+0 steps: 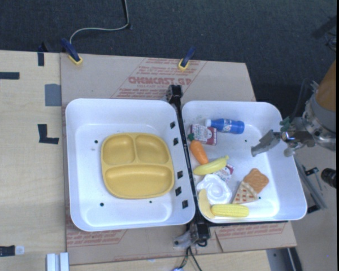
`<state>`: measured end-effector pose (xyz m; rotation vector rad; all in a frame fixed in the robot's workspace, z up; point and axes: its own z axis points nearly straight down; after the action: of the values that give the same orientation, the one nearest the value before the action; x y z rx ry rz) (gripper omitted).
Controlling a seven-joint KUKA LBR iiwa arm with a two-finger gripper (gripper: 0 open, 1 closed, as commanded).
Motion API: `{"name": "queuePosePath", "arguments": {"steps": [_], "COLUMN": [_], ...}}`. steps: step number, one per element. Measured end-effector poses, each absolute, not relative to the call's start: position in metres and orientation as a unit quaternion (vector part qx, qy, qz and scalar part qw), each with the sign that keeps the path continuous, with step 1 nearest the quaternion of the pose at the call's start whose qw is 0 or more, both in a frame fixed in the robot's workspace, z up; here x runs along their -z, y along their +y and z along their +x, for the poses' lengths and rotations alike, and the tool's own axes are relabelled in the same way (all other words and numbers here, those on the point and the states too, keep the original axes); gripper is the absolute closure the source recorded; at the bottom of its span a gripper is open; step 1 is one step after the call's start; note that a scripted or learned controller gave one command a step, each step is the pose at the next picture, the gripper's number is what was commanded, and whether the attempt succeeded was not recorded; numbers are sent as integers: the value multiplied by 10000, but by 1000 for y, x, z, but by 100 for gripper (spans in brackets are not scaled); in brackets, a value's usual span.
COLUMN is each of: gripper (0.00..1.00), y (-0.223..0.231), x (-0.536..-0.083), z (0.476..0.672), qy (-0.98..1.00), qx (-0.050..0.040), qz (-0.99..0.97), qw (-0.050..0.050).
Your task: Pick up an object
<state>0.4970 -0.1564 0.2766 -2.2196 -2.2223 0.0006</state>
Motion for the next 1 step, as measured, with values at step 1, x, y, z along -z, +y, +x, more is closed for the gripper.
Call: {"name": "queuePosePath", "arguments": {"steps": [1], "gripper": [0], "y": [-185], "x": [-107], "z": [482], "qy": [-7069], "qx": [-9], "qz": [-7073], "qw": [26]}}
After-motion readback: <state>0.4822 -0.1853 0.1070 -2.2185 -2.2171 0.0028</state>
